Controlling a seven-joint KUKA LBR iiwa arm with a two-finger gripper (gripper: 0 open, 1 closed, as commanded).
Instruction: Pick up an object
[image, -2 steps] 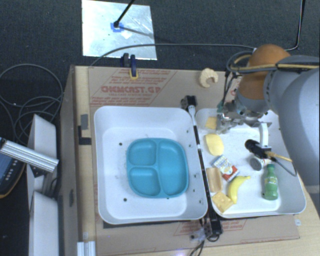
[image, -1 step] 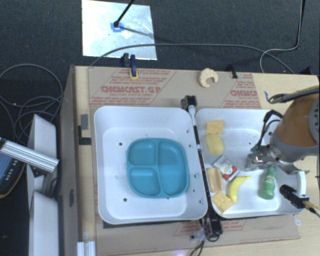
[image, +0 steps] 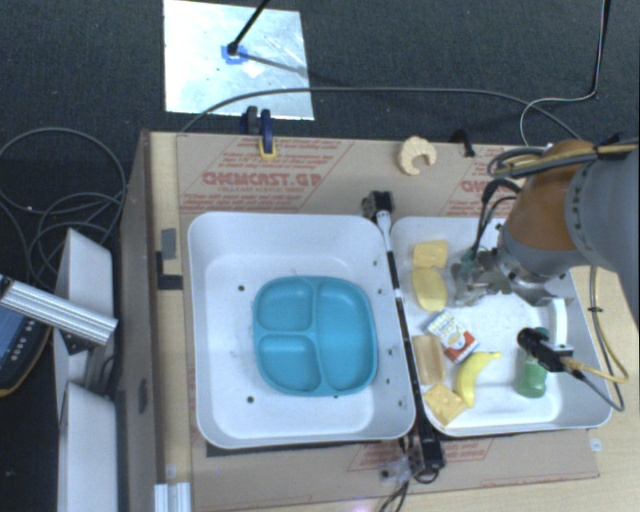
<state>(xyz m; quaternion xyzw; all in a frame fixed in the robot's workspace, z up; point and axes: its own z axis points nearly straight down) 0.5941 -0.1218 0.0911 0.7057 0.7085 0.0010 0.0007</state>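
The yellow block (image: 431, 289) nearest the gripper (image: 468, 280) lies just to its left in the right bin (image: 590, 400), close to the tips but with a sliver of white floor between them; nothing sits in the gripper, and whether it is wide or narrow cannot be told from this angle. A second yellow block (image: 431, 253) lies up and to the left of the gripper, touching the first one's upper end. Below the gripper and slightly left is a small red-and-white packet (image: 452, 337), tilted on the bin floor. Further down are a banana (image: 474, 371), a tan bar (image: 428, 359) along the bin's left wall, and a yellow wedge (image: 444, 403) in the near left corner, just beside the banana's lower end. Down and to the right of the gripper, a green item (image: 532, 378) sits under a black piece with a wire. The grey arm (image: 590, 215), with its orange band (image: 545, 205), comes in from the upper right. Far to the left of the gripper, across the divider, the left bin (image: 215, 260) holds a blue sectioned plate (image: 314, 335). Well above the gripper, outside the bins, a beige croissant-shaped toy (image: 418, 155) rests on the cardboard (image: 300, 170).
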